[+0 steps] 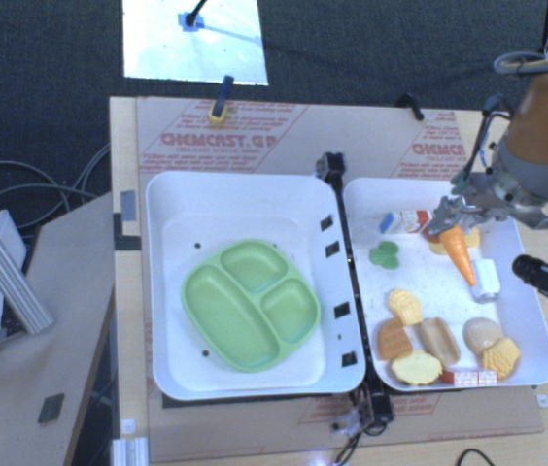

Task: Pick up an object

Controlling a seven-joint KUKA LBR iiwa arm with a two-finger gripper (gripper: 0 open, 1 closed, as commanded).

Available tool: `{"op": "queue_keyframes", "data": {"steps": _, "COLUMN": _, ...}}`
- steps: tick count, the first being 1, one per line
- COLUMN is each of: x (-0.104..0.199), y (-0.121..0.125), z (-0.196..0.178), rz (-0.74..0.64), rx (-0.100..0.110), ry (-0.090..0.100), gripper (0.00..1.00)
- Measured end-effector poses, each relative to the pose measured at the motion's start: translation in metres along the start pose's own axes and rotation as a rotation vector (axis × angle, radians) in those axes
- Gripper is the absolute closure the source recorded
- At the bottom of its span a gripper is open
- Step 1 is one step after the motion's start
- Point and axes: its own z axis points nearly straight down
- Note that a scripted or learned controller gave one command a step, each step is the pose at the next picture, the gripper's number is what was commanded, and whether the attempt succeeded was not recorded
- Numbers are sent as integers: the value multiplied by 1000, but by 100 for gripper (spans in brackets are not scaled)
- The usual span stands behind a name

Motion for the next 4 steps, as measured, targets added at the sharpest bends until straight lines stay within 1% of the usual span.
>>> {"op": "queue_keyframes", "data": {"steps": 1, "x": 38, "y": 24, "z": -6, "rz": 3, "rx": 0, "ry": 0, "gripper": 100}}
{"op": "queue_keyframes", "data": {"steps": 2, "x": 84, "y": 43, "z": -15, "rz": 2, "rx": 1, "ry": 1, "gripper": 100}}
{"op": "queue_keyframes", "data": {"steps": 3, "x": 130, "y": 66, "z": 0, "rz": 3, "rx": 0, "ry": 0, "gripper": 100}}
{"op": "queue_keyframes", "data": {"steps": 4, "x": 185, "y": 79, "z": 7, "rz": 1, "rx": 0, "ry": 0, "gripper": 100}}
